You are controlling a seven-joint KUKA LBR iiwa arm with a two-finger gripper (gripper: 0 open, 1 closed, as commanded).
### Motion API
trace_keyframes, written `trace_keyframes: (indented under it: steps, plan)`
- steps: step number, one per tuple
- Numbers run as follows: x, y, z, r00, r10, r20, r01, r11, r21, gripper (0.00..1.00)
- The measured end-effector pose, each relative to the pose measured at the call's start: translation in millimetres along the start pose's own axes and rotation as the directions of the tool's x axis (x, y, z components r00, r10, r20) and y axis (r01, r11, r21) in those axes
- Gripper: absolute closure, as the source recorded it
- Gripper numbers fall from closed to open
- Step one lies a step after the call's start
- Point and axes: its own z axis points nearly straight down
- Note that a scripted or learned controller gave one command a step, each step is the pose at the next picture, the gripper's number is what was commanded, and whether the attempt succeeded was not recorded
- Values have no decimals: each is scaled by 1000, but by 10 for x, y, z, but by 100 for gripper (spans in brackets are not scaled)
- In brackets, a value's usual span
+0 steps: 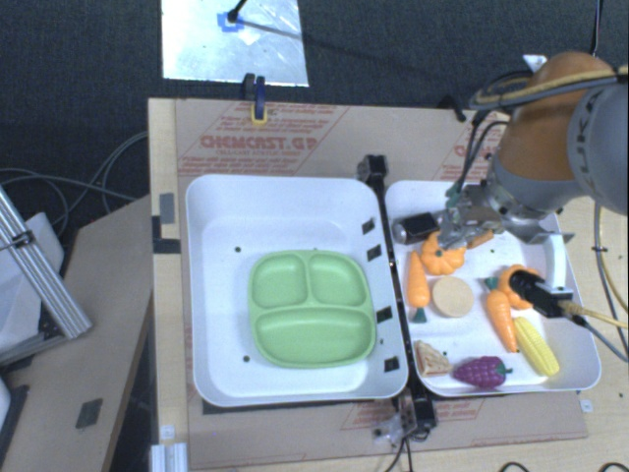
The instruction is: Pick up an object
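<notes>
right bin (580, 367), gripper (454, 232) low over pumpkin (441, 258) (arm slanting in)

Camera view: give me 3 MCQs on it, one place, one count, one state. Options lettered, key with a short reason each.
1. Where does the green divided plate lie?
A. in the left bin
B. in the right bin
C. on the bare bench

2. How many compartments does that plate have?
A. two
B. three
C. five

3. How does the claw stand relative to the small orange pumpkin?
A. far off over the left bin
B. low, right above it in the right bin
C. outside both bins

Key: 1 A, the plate sits on the left bin's floor. 2 B, two small sections on top, one wide below. 3 B, the claw hangs just over the pumpkin.
</notes>
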Motion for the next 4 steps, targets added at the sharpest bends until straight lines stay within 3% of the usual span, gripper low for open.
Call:
trace_keyframes:
  steps: [1,2,3,4]
  plan:
    - [538,123,-103,1000,2,0,-2,1000,1,100]
    - [991,469,-139,1000,2,0,-2,1000,-1,100]
    - [1124,438,25,1000,5,2,-5,1000,4,100]
    - [1096,416,-188,1000,5,1,-5,1000,0,100]
